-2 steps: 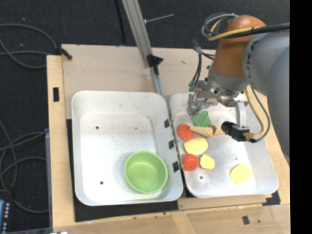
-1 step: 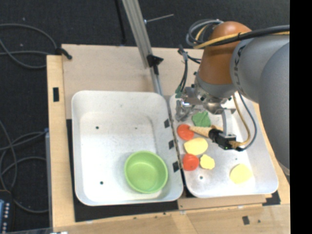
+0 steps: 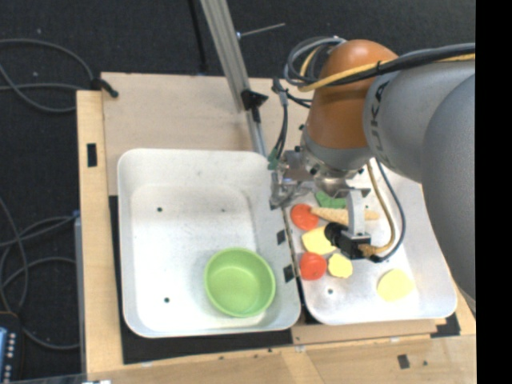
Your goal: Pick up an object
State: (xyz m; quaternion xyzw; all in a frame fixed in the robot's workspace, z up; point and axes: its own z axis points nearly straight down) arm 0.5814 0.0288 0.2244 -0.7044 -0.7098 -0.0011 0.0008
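The gripper (image 3: 294, 189) is hanging over the right bin (image 3: 416, 298), just above a red piece (image 3: 303, 217); I cannot tell its state; a green bowl (image 3: 239, 282) is sitting in the left bin (image 3: 160, 174).

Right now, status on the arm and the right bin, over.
Gripper low over right white bin's left edge, nothing seen held. Small orange, yellow, green pieces clustered beneath. Green plastic bowl in left white bin.

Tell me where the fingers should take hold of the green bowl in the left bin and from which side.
Grip the green bowl by its rim, coming straight down from above. It sits upright and open-topped, so one finger can go inside and one outside the thin wall. The rim nearest the left bin's bare middle looks easiest, since the other sides sit close to the bin's walls.
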